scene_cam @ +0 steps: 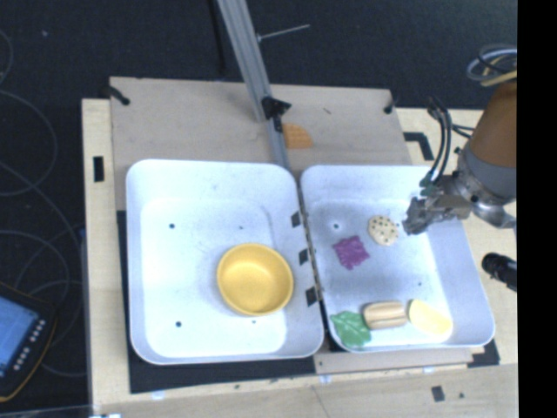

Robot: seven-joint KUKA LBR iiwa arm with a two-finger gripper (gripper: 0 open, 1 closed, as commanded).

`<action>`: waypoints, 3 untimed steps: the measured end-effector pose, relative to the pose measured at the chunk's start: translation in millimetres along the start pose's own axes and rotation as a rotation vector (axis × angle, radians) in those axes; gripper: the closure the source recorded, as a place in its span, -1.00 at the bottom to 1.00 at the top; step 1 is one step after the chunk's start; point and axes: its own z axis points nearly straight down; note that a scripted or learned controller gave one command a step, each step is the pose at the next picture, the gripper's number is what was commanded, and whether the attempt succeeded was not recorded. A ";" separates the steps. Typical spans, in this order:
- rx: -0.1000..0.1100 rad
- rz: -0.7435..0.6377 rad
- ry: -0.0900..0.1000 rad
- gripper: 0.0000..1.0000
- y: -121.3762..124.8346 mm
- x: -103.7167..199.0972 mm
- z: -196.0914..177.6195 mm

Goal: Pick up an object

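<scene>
The right bin (452,259) holds a speckled cream cookie-like piece (382,229), a purple piece (351,252), a green leafy piece (350,327), a tan cylinder (385,314) and a pale yellow piece (430,318). A yellow bowl (254,278) sits in the left bin (165,198). My gripper (418,218) hangs over the right bin's upper right part, just right of the speckled piece, and nothing shows between its fingers.
A slanted metal rail (248,55) runs from the top down to the gap between the bins. An orange tag (297,136) lies on the bench behind them. Cables trail at the arm's wrist (446,146). A tablet (17,338) lies at the lower left.
</scene>
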 end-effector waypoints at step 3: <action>0.008 -0.002 0.002 1.00 15.5 157.6 7.6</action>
